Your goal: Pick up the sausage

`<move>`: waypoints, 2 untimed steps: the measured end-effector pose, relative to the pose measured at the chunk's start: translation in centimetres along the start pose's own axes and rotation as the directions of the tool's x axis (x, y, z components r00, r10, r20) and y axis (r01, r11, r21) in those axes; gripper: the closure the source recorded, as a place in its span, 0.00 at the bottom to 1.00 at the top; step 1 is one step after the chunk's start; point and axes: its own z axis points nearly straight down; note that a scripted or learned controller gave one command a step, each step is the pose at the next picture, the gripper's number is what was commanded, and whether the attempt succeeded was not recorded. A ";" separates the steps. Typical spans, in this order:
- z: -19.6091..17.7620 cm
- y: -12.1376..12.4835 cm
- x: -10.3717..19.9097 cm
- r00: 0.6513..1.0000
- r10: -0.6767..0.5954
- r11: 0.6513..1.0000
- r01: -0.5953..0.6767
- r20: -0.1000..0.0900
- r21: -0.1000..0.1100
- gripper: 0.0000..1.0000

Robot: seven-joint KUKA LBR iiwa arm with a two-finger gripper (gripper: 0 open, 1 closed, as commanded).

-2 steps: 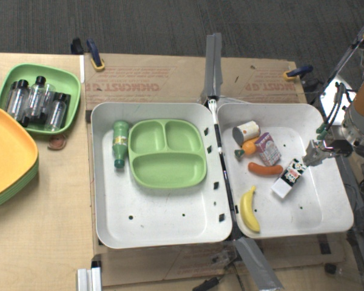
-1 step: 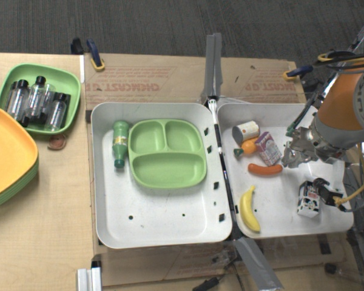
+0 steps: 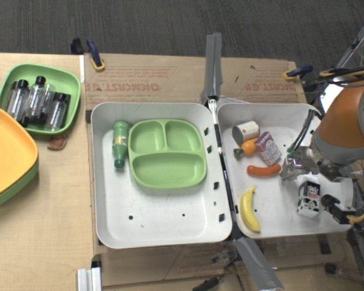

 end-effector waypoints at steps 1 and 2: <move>0.0 -0.6 -2.7 0.989 -0.147 0.989 0.147 0.000 -0.001 1.00; -6.5 4.8 -5.3 1.000 0.025 1.000 -0.025 0.002 -0.002 1.00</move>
